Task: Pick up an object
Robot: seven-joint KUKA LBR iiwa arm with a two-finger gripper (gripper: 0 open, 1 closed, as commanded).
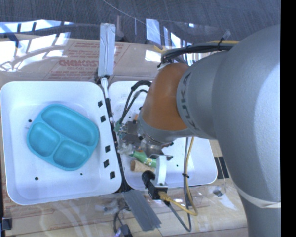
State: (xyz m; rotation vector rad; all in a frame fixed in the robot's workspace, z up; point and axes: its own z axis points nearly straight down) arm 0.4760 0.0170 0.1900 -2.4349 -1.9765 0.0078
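Observation:
A blue divided plate (pixel 63 137) lies in the left white bin (pixel 19 181). The grey arm with its orange band reaches down into the right bin (pixel 200 174), and its wrist hides most of that bin. The gripper (pixel 140 152) is low over the bin's left part, beside the divider. A green object (pixel 143 157) and a small tan, cork-like piece (pixel 135 166) lie just under the gripper. Whether either one is between the fingers is hidden by the wrist.
Black clips run along the divider (pixel 110 142) between the bins. A yellow cable (pixel 187 181) hangs off the arm over the right bin's front edge. Cardboard with red print (pixel 79 60) lies behind the bins, and a grey tape strip (pixel 140 209) in front.

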